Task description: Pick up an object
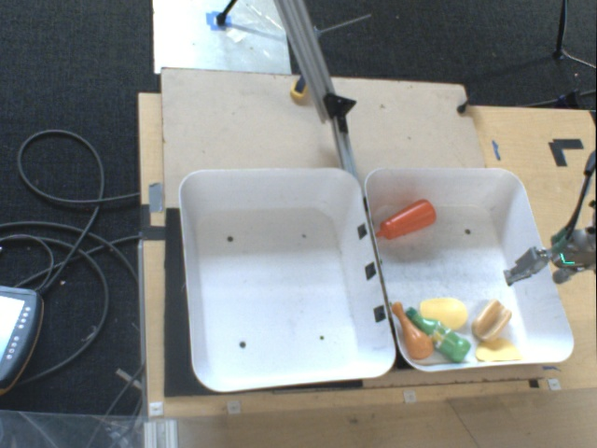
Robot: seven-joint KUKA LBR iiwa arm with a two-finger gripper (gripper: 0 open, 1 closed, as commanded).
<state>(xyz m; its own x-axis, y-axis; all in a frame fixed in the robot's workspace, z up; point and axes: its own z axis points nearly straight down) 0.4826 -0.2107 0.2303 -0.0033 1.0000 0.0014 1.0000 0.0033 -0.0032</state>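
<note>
- I see the bench (410, 119) carrying two white bins side by side; the left bin (280, 278) takes most of the view, and the right bin (522, 213) holds everything I could pick.
- The biggest candidate is an orange-red cylinder (408, 219), lying tilted near the right bin's far left corner, well apart from the rest.
- Along the near wall sits a cluster: a yellow piece (444, 312), a tan bun-like piece (492, 320), a green item (442, 338) touching an orange carrot-shaped item (411, 333), and a flat yellow scrap (498, 351).
- The gripper (530, 265) hangs at the right bin's right wall, just above the rim by my reading. At this size I cannot tell whether it is spread or closed; nothing visible sits in it.
- My worries: starting so close to the wall, a descent could clip the rim. In the cluster, a closing grasp could catch two touching pieces or nudge one against the wall. The cylinder looks likely to roll away from a glancing touch.
</note>
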